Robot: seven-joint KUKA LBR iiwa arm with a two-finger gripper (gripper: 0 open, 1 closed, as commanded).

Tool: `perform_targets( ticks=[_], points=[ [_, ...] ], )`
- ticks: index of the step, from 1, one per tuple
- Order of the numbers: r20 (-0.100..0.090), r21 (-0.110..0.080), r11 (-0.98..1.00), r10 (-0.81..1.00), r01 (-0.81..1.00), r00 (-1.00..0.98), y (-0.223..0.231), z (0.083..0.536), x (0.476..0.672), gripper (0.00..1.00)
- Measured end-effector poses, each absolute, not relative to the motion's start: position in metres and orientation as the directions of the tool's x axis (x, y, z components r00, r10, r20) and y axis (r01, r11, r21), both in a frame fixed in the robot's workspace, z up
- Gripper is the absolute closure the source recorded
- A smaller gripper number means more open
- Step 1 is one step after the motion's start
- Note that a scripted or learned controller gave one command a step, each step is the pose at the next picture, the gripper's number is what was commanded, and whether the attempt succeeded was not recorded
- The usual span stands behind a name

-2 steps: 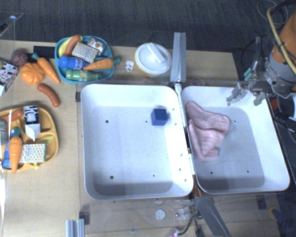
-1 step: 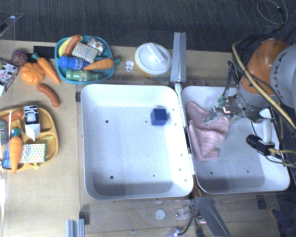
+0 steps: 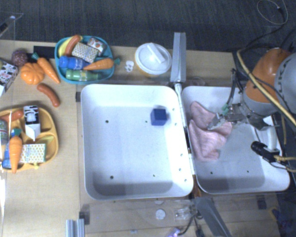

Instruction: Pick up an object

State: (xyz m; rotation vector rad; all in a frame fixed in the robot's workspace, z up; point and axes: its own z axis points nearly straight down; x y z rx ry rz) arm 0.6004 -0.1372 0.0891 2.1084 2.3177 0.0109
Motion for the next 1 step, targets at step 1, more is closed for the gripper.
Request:
perform_targets(
  ticks=[1],
  points=[
    [-0.004,0.019,0.096,0.995,0.995,-0.096,-0.1365,0.1020,0.6033,1.00]
  ],
)
